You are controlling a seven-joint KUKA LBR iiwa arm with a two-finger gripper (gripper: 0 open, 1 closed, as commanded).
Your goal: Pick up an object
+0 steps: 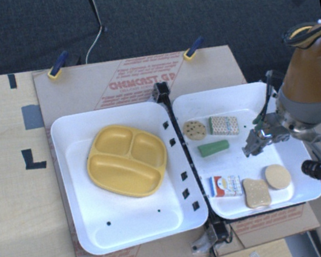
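Observation:
The right bin [246, 92] holds a round cookie [194, 128], a patterned packet [224, 124], a green block [214, 147], a small carton [223, 185], a slice of toast [257, 193] and a round tan biscuit [277, 176]. My gripper [254, 144] hangs over the right part of this bin, right of the green block and above the biscuit. Nothing shows between its fingers.
The left bin [70, 140] holds a yellow divided plate [127, 159]. A black divider [179, 146] runs between the bins. Cardboard [139, 76] lies under both, held by two yellow-blue clamps [58, 65]. The arm's orange-banded body [308, 77] stands over the right bin's right edge.

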